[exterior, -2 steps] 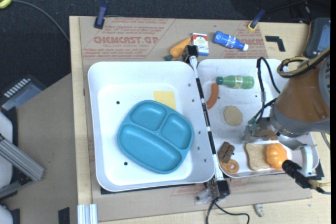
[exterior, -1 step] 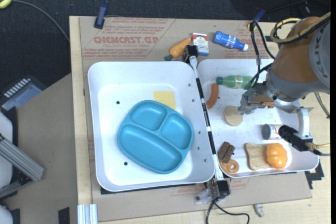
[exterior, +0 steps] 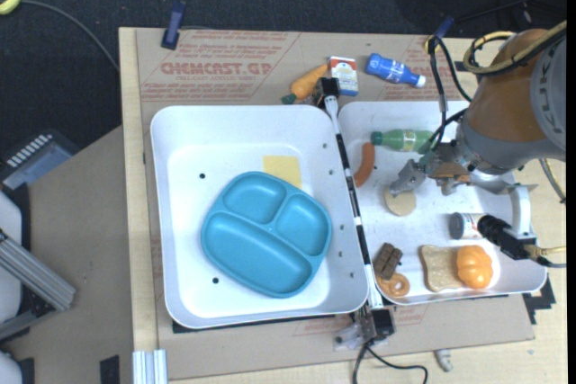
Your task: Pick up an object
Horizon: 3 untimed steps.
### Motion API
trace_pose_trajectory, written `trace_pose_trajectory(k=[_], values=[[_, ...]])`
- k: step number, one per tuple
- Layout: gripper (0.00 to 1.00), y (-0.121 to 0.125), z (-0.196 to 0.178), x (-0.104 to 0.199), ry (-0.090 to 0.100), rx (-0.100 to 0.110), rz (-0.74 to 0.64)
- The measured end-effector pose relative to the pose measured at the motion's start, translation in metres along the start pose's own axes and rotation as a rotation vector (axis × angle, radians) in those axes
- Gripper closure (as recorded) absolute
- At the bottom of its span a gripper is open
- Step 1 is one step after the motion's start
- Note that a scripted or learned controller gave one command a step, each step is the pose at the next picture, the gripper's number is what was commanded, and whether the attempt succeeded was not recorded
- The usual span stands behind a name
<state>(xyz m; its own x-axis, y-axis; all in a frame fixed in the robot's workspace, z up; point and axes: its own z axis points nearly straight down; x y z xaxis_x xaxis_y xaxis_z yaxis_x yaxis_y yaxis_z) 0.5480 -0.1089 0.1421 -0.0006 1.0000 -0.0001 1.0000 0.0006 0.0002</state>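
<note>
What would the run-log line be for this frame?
gripper: low in right bin, over tan round piece | held: nothing seen | nearby: green bottle, sausage | left bin: blue tray, yellow slice

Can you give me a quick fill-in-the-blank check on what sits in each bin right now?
1. The blue divided plate lies in the ____ bin.
2. The yellow slice in that bin touches the plate's ____ edge.
3. The orange rests on the ____.
4. The gripper hovers over the ____ bin.

Answers: left; far; toast; right
</note>
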Motion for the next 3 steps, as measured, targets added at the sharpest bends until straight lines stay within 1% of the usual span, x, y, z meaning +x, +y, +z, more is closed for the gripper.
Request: trace_pose_trajectory(k=[1, 2, 3], values=[[0.0, 0.006, 0.058, 0.008, 0.0, 0.0, 0.0], [1.0, 0.006, 0.047, 0.008, -0.001, -0.002, 0.0], [1.0, 0.007, -0.043, 0.069, 0.001, -0.002, -0.001]])
